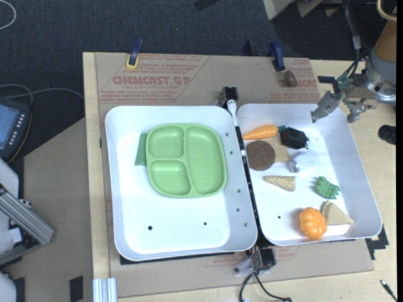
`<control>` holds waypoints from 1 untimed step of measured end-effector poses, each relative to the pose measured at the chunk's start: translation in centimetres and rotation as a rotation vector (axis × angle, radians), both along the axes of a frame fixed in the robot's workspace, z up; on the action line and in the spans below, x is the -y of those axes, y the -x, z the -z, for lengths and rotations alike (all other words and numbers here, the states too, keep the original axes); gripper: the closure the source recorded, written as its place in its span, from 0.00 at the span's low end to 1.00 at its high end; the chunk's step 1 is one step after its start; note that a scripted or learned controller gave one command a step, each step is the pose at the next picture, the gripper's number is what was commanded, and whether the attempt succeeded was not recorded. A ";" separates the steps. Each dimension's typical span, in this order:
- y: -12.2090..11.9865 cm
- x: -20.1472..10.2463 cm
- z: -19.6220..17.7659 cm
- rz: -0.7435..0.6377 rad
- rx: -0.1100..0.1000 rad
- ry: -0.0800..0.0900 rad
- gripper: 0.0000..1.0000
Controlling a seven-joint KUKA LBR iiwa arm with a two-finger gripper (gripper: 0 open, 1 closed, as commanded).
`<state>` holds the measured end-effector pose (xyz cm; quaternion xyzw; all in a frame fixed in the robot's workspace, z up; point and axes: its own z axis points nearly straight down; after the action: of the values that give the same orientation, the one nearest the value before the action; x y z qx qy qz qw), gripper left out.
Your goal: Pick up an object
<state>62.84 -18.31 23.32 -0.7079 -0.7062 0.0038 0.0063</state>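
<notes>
My gripper (338, 110) hangs over the far right corner of the right bin (362, 168), open, with nothing between its fingers. Loose items lie in that bin: an orange carrot (261, 131), a black object (293, 138), a brown round cookie (260, 155), a small grey piece (293, 165), a tan wedge (280, 182), a green leafy piece (326, 187), an orange pumpkin (312, 223) and a beige wedge (337, 214). The black object is the nearest to the gripper, to its lower left.
The left bin (126, 219) holds a green divided plate (186, 160). Clamps (133, 55) (276, 55) stand at the board's far edge. A ridge (242, 168) with screws divides the two bins. Grey equipment (19, 219) sits left of the bench.
</notes>
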 end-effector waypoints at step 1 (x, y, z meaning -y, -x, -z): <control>-0.3 0.0 -0.8 -0.003 0.014 0.003 0.00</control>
<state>63.11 -18.29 24.13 -0.7070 -0.7072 0.0001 0.0003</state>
